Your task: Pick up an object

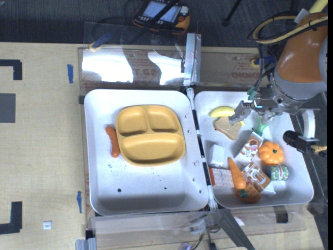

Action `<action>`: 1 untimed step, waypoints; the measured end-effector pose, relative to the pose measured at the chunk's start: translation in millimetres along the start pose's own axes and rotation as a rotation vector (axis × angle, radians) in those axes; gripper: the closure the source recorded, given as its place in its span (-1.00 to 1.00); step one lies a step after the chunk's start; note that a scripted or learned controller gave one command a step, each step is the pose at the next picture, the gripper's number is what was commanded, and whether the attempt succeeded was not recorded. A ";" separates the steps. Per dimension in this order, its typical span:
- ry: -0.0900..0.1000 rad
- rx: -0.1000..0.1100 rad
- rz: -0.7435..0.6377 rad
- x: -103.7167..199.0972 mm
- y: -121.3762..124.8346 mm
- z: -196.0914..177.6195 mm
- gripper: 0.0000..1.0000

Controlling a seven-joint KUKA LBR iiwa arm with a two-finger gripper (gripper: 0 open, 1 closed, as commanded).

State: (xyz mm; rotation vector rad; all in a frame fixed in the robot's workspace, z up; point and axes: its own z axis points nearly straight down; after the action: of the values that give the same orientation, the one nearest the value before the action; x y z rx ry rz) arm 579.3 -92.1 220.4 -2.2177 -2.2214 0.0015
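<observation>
The gripper (248, 110) hangs over the right bin (302, 191), fingers apart and clamped on nothing, just above a slice of toast (229, 128) and a banana (221, 111) at the bin's upper left. Below crowd a pumpkin (271, 153), a carrot (237, 174) and small cartons (256, 175). The left bin (99, 155) holds a yellow divided tray (150, 134) and a sausage (113, 141), with bare floor along its lower edge.

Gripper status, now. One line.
Gripper: above the right bin, near the bread slice and banana; open or shut cannot be told, and no item is seen in it.
</observation>
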 end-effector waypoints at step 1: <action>-0.002 -0.005 -0.104 -37.0 -24.6 118.1 -1.00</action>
State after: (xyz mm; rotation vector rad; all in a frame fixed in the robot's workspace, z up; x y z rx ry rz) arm 554.5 -129.0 102.3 -2.1031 -2.3373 -0.0017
